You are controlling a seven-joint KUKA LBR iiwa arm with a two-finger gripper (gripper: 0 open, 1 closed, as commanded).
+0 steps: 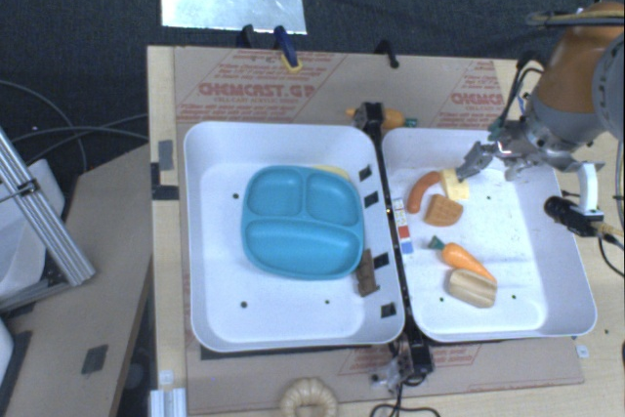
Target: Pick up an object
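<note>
The right bin (557, 308) holds several toy foods: an orange sausage (422, 189), a yellow cheese wedge (453, 187), a brown waffle piece (443, 211), a carrot (463, 258) and a bread loaf (473, 288). My gripper (491, 169) hangs over the back part of this bin, just right of the cheese wedge. Its fingers are spread open, with nothing between them. The left fingertip (468, 167) is close to the cheese.
The left bin (210, 308) carries a blue divided plate (301, 221), with a small brown object (366, 274) by the bin's right wall. A yellow item (391, 119) lies behind the bins. A black cable part (571, 213) hangs over the right bin's right side.
</note>
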